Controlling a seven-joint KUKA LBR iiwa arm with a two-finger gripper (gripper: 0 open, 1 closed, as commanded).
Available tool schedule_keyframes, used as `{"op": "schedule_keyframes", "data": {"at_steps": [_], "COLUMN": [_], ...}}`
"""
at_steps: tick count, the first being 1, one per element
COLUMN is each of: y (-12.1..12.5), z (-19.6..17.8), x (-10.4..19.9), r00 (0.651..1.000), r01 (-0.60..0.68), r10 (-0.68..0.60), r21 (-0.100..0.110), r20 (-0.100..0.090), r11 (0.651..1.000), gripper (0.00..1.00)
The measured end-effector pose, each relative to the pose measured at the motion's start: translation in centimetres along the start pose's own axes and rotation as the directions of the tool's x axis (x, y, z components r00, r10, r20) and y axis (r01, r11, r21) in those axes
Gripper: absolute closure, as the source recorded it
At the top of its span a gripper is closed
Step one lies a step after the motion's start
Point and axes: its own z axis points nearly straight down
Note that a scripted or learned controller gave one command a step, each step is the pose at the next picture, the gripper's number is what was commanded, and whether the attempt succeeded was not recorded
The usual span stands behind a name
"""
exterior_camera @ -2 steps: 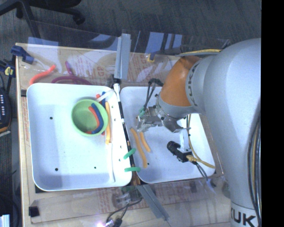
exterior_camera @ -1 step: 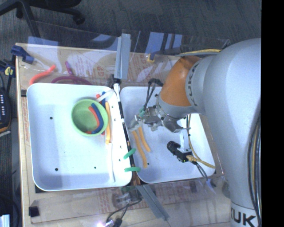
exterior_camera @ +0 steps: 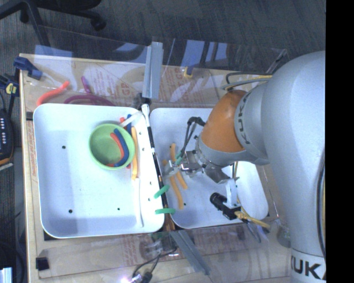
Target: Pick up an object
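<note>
The gripper (exterior_camera: 181,162) hovered mid-frame over orange sticks (exterior_camera: 178,185) in the right bin (exterior_camera: 166,124); its grip could not be told. The sticks looked light, stiff, best pinched mid-length.

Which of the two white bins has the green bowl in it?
The left bin, the one farther from the arm. The green bowl sits in it near the top. The right bin, under the arm, holds thin orange sticks instead.

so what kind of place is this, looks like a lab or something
Probably a robotics lab. A KUKA arm reaches over two white bins on a bench, small test items such as a green bowl lie in them, and an office chair base stands on carpet behind.
</note>
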Motion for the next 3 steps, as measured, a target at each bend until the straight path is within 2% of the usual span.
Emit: {"op": "schedule_keyframes", "data": {"at_steps": [1, 2, 3], "y": [0.1, 4.7, 4.7], "z": [-1.1, -10.0, -10.0], "x": [0.1, 4.5, 4.5], "r00": [1.000, 0.990, 0.990], "r01": [0.007, -0.141, -0.141], "r10": [-0.007, 0.141, 0.141], "r21": [-0.001, 0.000, 0.000], "r20": [-0.001, -0.001, -0.002], "r11": [1.000, 0.990, 0.990], "gripper": [1.00, 1.00, 0.00]}}
